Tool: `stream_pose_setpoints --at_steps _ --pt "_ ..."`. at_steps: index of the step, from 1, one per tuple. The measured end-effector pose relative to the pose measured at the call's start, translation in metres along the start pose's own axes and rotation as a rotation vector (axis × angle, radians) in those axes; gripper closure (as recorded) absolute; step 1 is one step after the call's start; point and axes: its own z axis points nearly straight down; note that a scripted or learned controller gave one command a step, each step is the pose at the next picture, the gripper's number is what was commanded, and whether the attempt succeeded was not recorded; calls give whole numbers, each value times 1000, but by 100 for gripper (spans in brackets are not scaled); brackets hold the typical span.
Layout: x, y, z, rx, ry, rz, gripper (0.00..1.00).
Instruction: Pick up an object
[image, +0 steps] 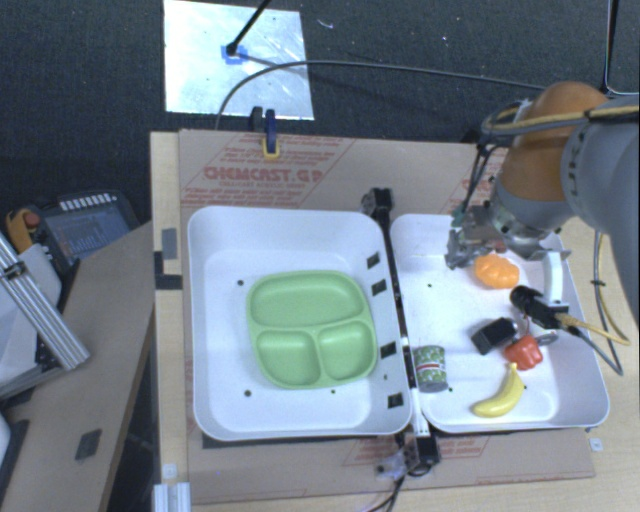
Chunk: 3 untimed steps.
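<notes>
In the right bin (440, 400) lie an orange round fruit (497, 271), a small black block (492, 335), a red pepper-like piece (523, 351), a yellow banana (501, 395) and a small green-labelled can (430, 367). My gripper (463, 248) hangs over the far part of this bin, just left of the orange fruit and close to it. No object shows between its fingertips. The arm comes in from the upper right.
The left bin (215, 300) holds a green divided plate (310, 328). A black divider with clips (390, 300) runs between the bins. A cardboard sheet (300, 170) lies under both bins.
</notes>
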Motion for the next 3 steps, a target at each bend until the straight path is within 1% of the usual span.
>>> stream_pose_setpoints --at_steps 2,3 --pt "0 23 -116 -1 0 -3 100" --pt "39 -8 -111 8 2 -6 100"
